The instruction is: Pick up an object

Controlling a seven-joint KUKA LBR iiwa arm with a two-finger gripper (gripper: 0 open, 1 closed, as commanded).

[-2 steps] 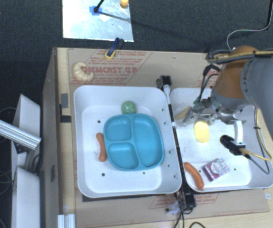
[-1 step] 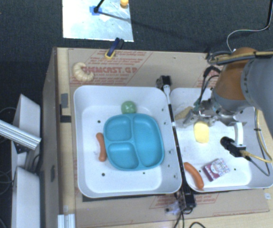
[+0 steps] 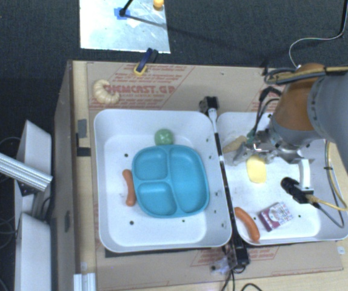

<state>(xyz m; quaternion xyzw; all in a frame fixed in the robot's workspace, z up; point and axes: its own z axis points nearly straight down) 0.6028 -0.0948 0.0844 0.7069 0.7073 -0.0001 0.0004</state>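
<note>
Gripper (image 3: pixel 253 149) sits low over the right bin (image 3: pixel 301 238), in its upper left part, near the divider between the two bins. Can't tell whether it's open or closed; the arm's wrist covers most of it. Nothing visibly held.

Yellow lump (image 3: pixel 257 171) lies directly under the gripper in the picture, very close to it; contact can't be judged. It's pale yellow, rounded and smooth, roughly egg-shaped, resting on the bin floor.

Same bin, lower down: orange sausage (image 3: pixel 247 223) by the bottom left corner, lying at a slant, and a dark red packet (image 3: pixel 275 216) just right of it.

Left bin (image 3: pixel 116 223): blue divided plate (image 3: pixel 171 180) in the middle, green ball (image 3: pixel 163 137) touching its top edge, second orange sausage (image 3: pixel 128 187) just left of the plate, lying lengthwise.

Desk (image 3: pixel 180 86) behind the bins: beige ring-shaped toy (image 3: pixel 106 91) near the left corner.
</note>
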